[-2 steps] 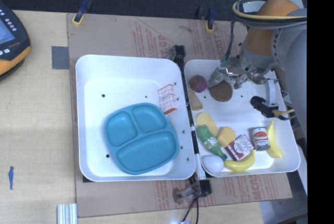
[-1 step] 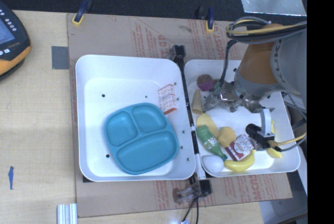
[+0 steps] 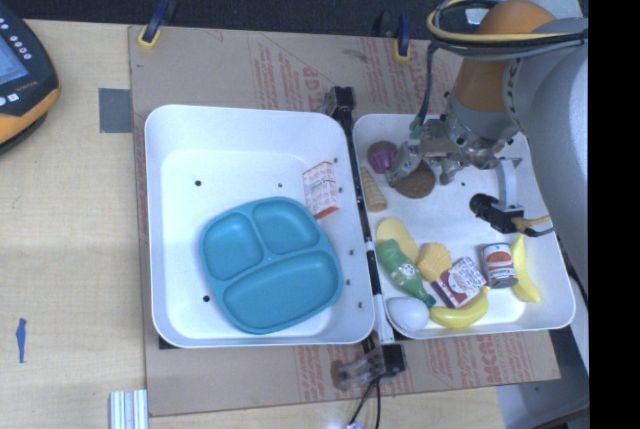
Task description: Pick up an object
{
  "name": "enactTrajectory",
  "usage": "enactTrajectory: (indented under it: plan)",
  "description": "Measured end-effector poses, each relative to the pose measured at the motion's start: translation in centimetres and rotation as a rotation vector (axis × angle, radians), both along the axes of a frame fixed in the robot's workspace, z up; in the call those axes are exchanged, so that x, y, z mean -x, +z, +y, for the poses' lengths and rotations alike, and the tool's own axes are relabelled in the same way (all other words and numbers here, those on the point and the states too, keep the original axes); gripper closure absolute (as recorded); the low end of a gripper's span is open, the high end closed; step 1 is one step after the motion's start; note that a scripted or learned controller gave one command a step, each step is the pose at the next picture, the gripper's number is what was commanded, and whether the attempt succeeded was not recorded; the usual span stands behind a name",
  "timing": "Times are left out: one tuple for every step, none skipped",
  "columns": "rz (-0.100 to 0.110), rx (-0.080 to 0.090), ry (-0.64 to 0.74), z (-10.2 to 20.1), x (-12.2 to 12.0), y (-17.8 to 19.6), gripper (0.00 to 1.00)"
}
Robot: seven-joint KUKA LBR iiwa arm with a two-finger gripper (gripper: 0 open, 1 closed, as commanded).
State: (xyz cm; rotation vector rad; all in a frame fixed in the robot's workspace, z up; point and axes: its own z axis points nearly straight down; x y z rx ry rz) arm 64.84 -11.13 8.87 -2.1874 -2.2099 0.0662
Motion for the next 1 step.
enactTrajectory:
  plan:
    - [-0.041,-0.008,-0.009,-1.53,7.38,0.27,0.00]
